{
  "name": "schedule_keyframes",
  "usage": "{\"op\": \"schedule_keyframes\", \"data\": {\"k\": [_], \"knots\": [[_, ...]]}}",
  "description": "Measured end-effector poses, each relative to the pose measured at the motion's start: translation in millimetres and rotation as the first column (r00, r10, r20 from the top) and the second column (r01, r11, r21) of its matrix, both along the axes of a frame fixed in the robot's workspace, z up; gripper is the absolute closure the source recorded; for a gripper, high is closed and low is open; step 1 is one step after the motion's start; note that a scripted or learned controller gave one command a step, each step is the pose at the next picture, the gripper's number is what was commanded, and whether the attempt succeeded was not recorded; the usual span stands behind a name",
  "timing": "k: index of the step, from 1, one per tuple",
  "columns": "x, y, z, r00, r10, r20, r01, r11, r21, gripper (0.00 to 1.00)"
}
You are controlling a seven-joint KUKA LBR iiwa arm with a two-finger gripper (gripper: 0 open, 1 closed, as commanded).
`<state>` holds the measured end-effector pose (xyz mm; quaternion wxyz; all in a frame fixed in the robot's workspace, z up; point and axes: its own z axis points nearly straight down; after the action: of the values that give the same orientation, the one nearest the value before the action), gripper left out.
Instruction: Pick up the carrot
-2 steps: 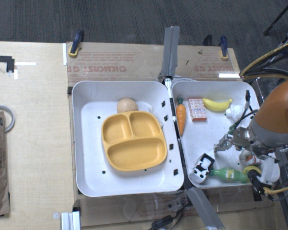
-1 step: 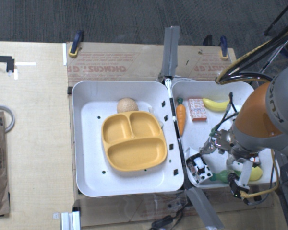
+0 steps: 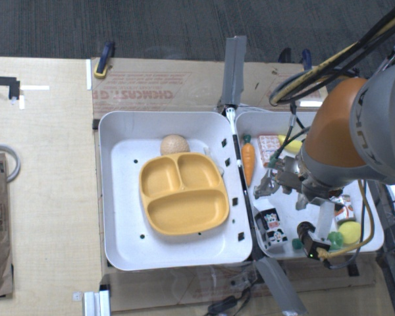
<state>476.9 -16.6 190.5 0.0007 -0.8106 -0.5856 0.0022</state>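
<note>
The grey arm (image 3: 355,130) looms over the right bin (image 3: 375,239) on a pale wooden table (image 3: 39,176), hiding much of its clutter. Whether the fingers are open is unclear. The orange, green-topped carrot (image 3: 248,161) lies free along that bin's left wall.

We see an orange carrot (image 3: 248,160) upright against the right white bin's (image 3: 375,239) left wall, claw (image 3: 283,188) just beside it.
</note>
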Motion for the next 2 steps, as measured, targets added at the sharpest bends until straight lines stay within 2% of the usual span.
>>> {"op": "schedule_keyframes", "data": {"k": [1, 2], "knots": [[13.9, -68.5, -0.2, 0.994, -0.112, 0.000, 0.112, 0.994, -0.001, 0.00], [-1.1, -123.2, -84.4, 0.970, -0.244, -0.001, 0.244, 0.970, 0.000, 0.00]]}}
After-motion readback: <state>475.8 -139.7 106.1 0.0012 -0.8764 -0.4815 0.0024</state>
